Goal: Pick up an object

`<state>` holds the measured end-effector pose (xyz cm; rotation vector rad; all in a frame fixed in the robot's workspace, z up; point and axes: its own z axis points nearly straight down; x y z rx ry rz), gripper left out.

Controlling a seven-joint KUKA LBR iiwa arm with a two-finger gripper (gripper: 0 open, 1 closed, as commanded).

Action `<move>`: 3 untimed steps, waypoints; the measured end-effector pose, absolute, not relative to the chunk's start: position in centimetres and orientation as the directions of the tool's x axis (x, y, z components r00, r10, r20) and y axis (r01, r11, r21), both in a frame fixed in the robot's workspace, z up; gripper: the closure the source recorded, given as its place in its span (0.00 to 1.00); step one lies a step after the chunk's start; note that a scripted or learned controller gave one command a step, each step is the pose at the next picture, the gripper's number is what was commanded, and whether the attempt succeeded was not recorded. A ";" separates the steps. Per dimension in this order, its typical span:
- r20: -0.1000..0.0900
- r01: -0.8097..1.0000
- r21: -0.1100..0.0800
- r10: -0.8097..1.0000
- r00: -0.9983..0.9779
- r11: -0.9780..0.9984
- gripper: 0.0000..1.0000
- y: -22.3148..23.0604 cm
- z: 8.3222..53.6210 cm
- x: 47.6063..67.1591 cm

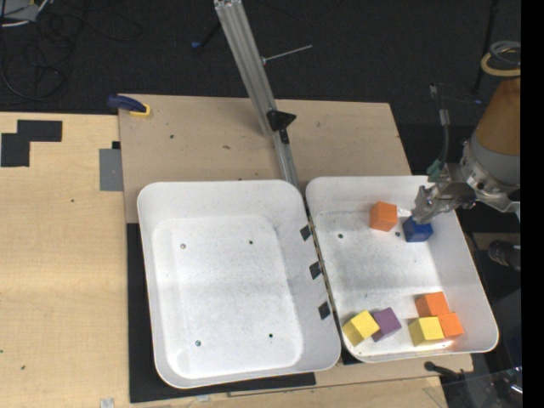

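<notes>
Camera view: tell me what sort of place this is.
Probably a robotics lab test bench. Two shallow white plastic bins sit side by side on a plywood bench, small coloured foam blocks lie in the right bin, and loose cables trail across the dark floor.

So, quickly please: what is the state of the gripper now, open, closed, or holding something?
Gripper: cannot be told; it hangs right above the blue block in the right bin.

Even, moderate overhead light; the two white bins (229, 347) read brightest, near blown out at the rims, while the top of the frame falls to near black. Soft short shadows sit under the coloured blocks (384, 217) at right. Overall slightly soft and grainy, fine detail lost in the dark upper band.
</notes>
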<state>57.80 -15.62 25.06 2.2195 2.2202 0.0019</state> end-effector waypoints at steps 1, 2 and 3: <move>0.003 1.000 -0.004 1.000 -0.004 0.004 1.00 -10.2 23.6 57.5; 0.003 1.000 -0.005 1.000 -0.004 0.004 1.00 -5.3 23.5 55.9; 0.003 1.000 -0.005 1.000 -0.005 0.005 1.00 0.3 23.0 56.5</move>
